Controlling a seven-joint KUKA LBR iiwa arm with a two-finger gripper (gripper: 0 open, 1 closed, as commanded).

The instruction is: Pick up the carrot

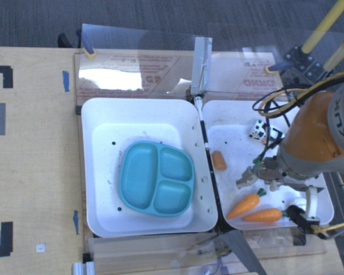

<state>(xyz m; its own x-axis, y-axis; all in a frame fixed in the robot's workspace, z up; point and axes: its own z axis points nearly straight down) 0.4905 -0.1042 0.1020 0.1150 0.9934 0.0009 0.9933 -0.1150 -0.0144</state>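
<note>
Red print runs across the clear plastic sheet (pixel 137 67) behind the left bin, and more across the clear sheet (pixel 246 73) behind the right bin. Both lines appear mirrored or upside down (seen through the plastic, perhaps) and too blurred to make out any word. No other lettering or number is legible.

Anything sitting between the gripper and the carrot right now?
No. In the camera view the gripper hangs just above the carrot, with bare white floor of the right bin between them. A second orange piece lies beside the carrot.
</note>
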